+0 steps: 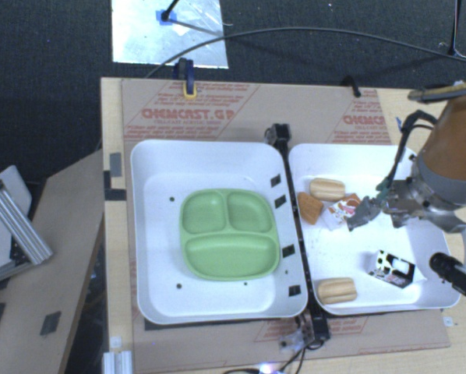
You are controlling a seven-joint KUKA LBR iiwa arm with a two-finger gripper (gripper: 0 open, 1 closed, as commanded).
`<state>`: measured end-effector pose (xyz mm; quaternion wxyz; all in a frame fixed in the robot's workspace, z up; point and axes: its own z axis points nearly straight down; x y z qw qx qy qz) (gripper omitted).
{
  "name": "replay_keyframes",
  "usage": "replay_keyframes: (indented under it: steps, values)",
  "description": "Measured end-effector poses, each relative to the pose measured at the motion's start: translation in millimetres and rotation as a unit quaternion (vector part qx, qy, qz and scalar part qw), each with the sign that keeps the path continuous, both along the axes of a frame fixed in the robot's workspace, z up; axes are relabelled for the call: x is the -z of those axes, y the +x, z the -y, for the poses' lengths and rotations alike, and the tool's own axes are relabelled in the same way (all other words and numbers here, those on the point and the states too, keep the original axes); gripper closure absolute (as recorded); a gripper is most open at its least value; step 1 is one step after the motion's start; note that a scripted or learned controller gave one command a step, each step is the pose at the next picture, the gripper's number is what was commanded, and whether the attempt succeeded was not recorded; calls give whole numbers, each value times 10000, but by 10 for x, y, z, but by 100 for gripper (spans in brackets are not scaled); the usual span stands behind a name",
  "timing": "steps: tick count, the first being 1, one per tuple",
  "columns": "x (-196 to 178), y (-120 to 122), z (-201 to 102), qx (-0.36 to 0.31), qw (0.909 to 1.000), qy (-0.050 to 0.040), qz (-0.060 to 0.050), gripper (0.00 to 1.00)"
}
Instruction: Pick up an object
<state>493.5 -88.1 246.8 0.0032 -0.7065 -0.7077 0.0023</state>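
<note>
Just left of the hand (363, 213) lies a red-and-white packet (344, 208); its grip state is unclear.

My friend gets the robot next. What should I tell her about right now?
Gripper: low in the right bin, next to a small red-and-white item; I cannot tell if it has hold of anything.
Also in the right bin: a bread roll, an orange piece, another roll, a black-and-white item.
Left bin: a green divided plate.
Done: nothing is lifted.
Left: pick up one object.
</note>
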Motion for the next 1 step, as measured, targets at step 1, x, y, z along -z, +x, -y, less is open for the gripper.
replay_keyframes:
  steps: [1]
  values:
    - [-44, 20, 0, -10, 10000, -6, 50, 0]
